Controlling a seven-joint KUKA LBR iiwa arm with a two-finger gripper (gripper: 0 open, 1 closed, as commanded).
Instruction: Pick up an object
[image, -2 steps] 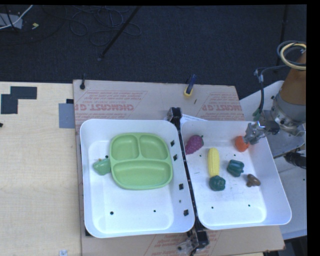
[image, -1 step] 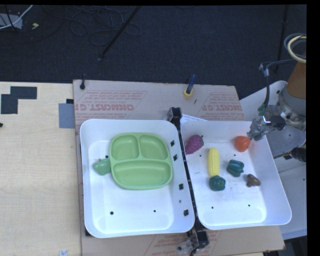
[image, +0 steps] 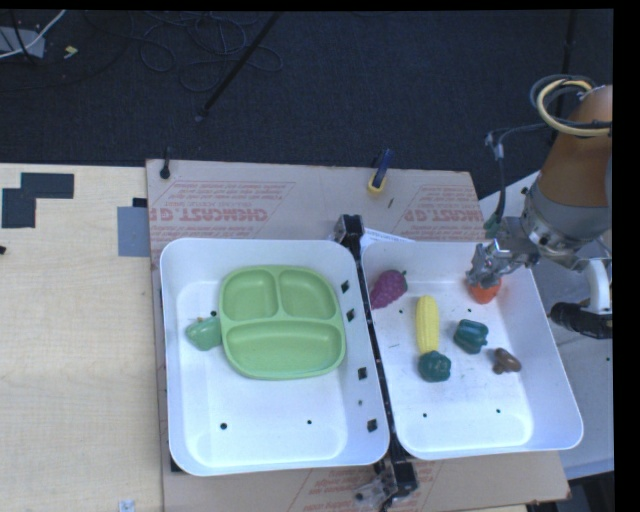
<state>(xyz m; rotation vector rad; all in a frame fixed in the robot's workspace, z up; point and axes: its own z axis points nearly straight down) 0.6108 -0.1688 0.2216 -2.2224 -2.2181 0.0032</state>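
Over the far right corner of the right shallow white bin (image: 540, 400), the grey arm with its orange band (image: 578, 160) is seen reaching in from the right, and its two-finger gripper (image: 487, 268) is lowered onto a small orange-red rounded object (image: 484, 291) lying against the bin's far right edge. Whether the jaws are spread or pressed together cannot be told, since they are seen as a dark cluster directly above the object, and no object is clearly shown between them. Near the middle of the same bin, a yellow corn cob (image: 427, 323) is laid lengthwise, with a dark green pepper-shaped toy (image: 434, 367) just beside its near end. A teal, blocky pepper-shaped toy (image: 471, 335) is placed to the right of the cob, and a small brown lump (image: 506, 361) is set near the bin's right edge. A purple, berry-like toy (image: 388, 288) is found close to the bin's left wall, toward the far side. Within the left shallow white bin (image: 200, 420), a light green divided plastic plate (image: 282, 322) with three compartments is positioned toward the far half, and a small pale green object (image: 203, 333) is touching its left rim. Both bins are carried on a cardboard sheet (image: 250, 205) on the wooden tabletop (image: 70, 380).
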